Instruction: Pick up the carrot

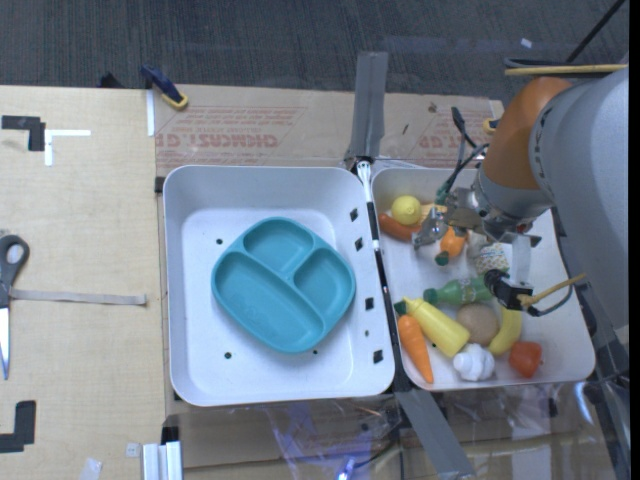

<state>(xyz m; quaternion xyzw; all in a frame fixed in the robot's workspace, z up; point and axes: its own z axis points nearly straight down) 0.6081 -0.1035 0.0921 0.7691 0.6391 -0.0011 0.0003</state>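
**Tool low in right bin**

Tool [447, 236] lowered at far left of right bin [572, 363], beside lemon [406, 209]; finger state impossible to tell. Carrot [415, 348] lying at near left, against yellow bottle [439, 327]. Blue tray [284, 284] in left bin [190, 298].

Bright, even light (soft shadows)

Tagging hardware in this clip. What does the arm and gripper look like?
The arm is bulky, rounded and light grey, with an orange band above the wrist. Thin black cables run along the wrist. The gripper is small, dark metal with silvery parts. No readable markings.
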